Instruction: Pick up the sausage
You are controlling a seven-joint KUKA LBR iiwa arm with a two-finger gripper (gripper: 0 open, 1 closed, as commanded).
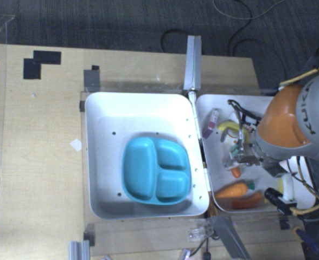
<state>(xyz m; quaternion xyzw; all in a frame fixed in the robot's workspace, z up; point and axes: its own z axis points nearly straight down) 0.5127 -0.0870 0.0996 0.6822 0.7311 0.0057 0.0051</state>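
Note:
The sausage (247, 201) is a reddish-brown link lying along the front wall of the right bin (218, 106), just in front of an orange carrot (233, 189). My gripper (238, 157) hangs over the middle of that bin, behind the carrot and well apart from the sausage. A small orange-red piece (235, 172) lies right below the gripper. The grey arm with its orange band (281, 124) reaches in from the right and hides the bin's right side.
A yellow banana (228, 127) and a purple-pink packet (210, 122) lie at the back left of the right bin. The left bin (102, 145) holds a blue divided plate (155, 169). A metal post (193, 64) stands behind the wall between the bins.

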